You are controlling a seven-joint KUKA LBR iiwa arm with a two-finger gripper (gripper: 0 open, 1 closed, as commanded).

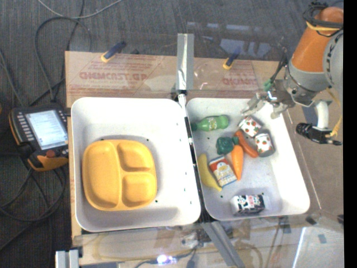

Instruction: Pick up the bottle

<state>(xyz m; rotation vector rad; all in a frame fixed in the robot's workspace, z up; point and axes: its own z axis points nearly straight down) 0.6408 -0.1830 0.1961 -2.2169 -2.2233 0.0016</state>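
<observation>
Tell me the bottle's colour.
Green; the bottle lies on its side in the right bin, clearest in the camera view.

Two-finger metal gripper point(264, 104) hangs over the back right corner of the right shallow white bin point(297, 175), fingers spread, nothing between them. Green plastic bottle point(210, 123) lies on its side near that bin's back left, apart from the gripper. Left white bin point(78, 161) bears a yellow compartment tray point(119, 173).
</observation>
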